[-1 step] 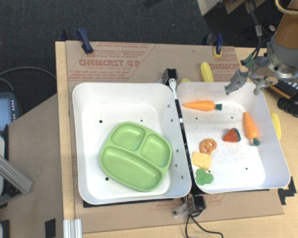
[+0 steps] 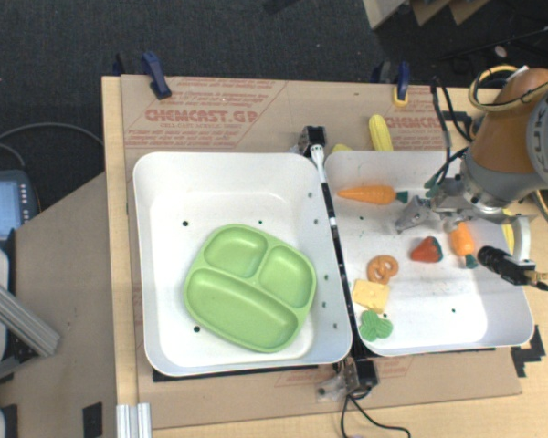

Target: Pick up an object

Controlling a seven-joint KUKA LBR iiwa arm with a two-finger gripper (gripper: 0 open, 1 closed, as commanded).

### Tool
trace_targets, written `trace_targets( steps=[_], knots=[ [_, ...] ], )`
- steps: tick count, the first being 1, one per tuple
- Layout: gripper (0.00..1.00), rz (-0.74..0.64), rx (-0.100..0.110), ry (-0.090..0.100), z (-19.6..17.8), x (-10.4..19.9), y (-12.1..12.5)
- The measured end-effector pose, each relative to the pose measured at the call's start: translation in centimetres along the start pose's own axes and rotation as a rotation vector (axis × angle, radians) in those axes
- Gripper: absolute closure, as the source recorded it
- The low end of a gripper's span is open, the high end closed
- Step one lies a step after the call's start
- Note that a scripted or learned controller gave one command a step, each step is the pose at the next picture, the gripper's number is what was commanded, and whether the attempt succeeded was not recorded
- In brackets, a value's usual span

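Your gripper [image 2: 418, 215] hangs low in the right bin [image 2: 493, 331] with jaws spread wide, holding nothing. The carrot [image 2: 367, 193] lies just beyond them, the strawberry [image 2: 426, 250] just beside. Pickup remains undone: 0 objects lifted.

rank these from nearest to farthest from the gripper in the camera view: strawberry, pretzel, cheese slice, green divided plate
Measured from the gripper, in the right bin:
1. Strawberry, just below it.
2. Pretzel, lower left of it.
3. Cheese slice, lower still, near the divider between the bins.
4. Green divided plate, across in the left bin.
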State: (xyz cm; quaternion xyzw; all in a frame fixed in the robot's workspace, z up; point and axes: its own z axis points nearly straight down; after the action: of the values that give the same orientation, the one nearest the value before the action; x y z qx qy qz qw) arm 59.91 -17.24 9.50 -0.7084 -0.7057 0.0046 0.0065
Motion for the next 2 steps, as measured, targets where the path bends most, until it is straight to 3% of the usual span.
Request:
trace_targets(
  steps=[1,2],
  knots=[
    [0.0,-0.014,0.025,-0.002,1.4,1.8,6.1],
    [0.0,-0.006,-0.029,-0.006,-11.1,3.3,6.8]
  ],
)
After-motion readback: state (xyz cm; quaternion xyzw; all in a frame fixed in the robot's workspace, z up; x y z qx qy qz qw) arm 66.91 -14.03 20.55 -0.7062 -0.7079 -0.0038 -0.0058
